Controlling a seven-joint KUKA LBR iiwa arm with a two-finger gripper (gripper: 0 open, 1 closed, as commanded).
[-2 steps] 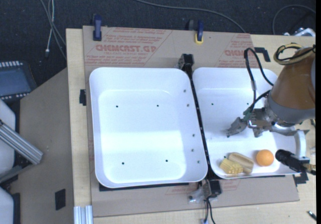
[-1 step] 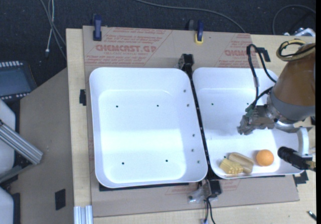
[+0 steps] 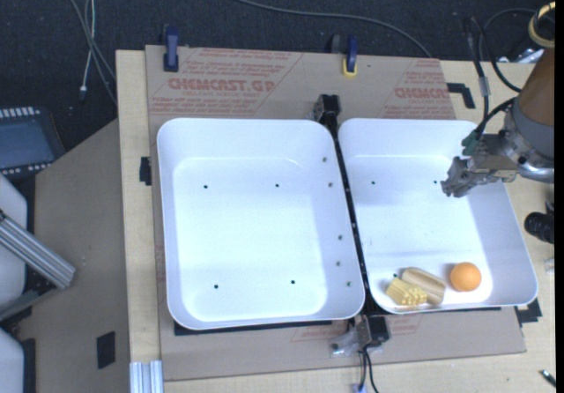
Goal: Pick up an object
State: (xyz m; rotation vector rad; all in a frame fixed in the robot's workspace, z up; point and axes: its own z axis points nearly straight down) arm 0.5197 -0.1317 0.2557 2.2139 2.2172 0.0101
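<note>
Down in the near corner of the right bin (image 3: 493, 206) sit the things on offer. An orange ball (image 3: 465, 277) rests on the white floor close to the front wall. Just beside it, toward the middle of the bench, lies a tan oblong piece (image 3: 425, 279) like a small bread roll, and a pale yellow, bumpy piece (image 3: 405, 294) like a bit of corn lies against it, closest to the bin's front rim. The roll and the corn touch; the ball stands slightly apart from them.

None of them is being held. The gripper (image 3: 455, 185) is well apart from the group, up over the far right part of the same bin, pointing in toward the bin's middle. From here its dark metal tip is too small and blurred for me to tell how it is set. Nothing shows at its tip.

The arm (image 3: 534, 122) comes in from the right edge, its orange band just above the grey wrist.

The left bin (image 3: 256, 224) lies alongside, touching the right one along a dark seam. Both rest on a cardboard sheet (image 3: 264, 83) clamped to the bench with blue clips at the far edge.
</note>
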